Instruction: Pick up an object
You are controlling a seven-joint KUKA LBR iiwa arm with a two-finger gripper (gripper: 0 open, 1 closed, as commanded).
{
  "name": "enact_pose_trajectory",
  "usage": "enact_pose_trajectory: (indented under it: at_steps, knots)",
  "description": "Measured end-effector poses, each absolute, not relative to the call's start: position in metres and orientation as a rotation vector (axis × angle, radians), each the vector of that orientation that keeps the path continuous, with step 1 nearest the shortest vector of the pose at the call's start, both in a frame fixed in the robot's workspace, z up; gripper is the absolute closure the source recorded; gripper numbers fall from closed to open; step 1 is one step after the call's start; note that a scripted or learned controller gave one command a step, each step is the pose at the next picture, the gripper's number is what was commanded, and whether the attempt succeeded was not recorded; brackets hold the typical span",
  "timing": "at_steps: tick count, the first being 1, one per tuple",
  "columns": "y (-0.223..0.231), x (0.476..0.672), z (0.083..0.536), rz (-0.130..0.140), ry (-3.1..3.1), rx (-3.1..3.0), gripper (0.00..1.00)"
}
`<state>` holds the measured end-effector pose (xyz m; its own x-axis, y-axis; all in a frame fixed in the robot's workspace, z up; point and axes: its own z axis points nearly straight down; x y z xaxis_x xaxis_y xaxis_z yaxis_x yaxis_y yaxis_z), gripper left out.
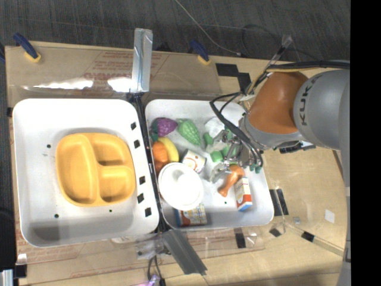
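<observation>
1. Left white plastic bin point(24, 159) carries a yellow divided plastic tray point(95, 167).
2. Right white bin point(178, 107): purple toy grapes point(165, 126), green toy vegetable point(190, 131), white round lid point(180, 186), orange toy carrot point(230, 180).
3. Gripper point(229, 154) hangs just above the carrot; grip state, cannot tell.

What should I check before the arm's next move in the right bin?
1. Tool over the right bin: ok, it sits low among the items.
2. Something held by the tool: cannot tell, clutter hides it.
3. Target free of neighbours: not ok, carrot, carton and green toys crowd together.
4. White bowl out of the way: ok, it lies left of the tool.
5. Cables off the items: cannot tell, they loop above the bin.
6. Yellow tray undisturbed in the left bin: ok.
</observation>
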<state>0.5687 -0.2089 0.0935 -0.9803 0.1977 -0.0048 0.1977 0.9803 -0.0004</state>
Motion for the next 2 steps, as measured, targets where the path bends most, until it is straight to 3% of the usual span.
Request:
enact_pose_trajectory:
  at_steps: [1,2]
  knots:
    - [-0.21,0.588,0.109,0.0,3.128,0.261,0.0]
    - [-0.209,0.635,0.098,0.0,3.125,0.295,0.0]
